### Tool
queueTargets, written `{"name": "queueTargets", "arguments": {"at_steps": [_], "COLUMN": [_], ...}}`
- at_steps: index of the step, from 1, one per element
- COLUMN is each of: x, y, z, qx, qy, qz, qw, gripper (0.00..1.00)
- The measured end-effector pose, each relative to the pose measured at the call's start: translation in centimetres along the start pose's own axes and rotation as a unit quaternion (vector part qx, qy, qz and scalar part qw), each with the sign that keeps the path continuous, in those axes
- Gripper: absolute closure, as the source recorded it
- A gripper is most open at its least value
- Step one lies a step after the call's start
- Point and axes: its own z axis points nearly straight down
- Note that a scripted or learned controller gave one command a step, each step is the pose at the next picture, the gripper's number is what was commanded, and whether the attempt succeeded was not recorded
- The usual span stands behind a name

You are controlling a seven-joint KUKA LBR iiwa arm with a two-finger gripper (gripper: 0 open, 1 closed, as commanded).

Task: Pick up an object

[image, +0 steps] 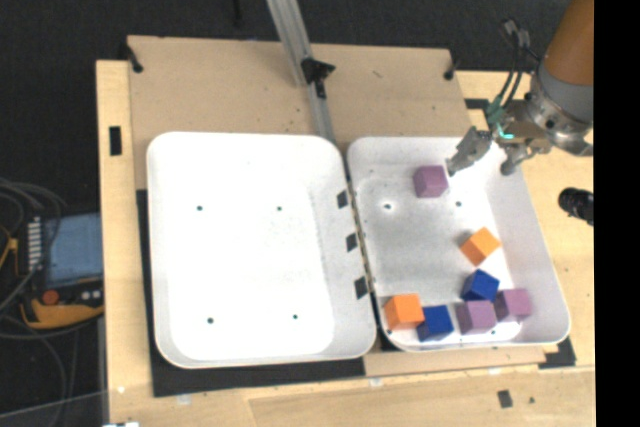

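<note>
Seven small blocks sit in the right bin point(372, 177); five crowd its near edge, likely slid there. Purple block point(431, 181) sits alone nr the far edge, easiest pick. Tool point(488, 153) hovers just beside it, fingers spread, gripping nothing. Blocks look matte w/ square edges; bin smooth white.

Dark floor all round; tan wooden bench point(230, 85) mid-frame; cables and blue box point(72, 247) at left edge.
</note>
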Motion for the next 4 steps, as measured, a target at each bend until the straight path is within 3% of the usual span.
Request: {"name": "queueTargets", "arguments": {"at_steps": [3, 4], "x": [1.3, 1.2], "y": [-0.6, -0.4], "z": [16.1, 14.7], "qx": [0.003, -0.002], "qy": [0.000, 0.000], "qz": [0.003, 0.007], "qw": [1.0000, 1.0000], "gripper": [0.00, 1.00]}}
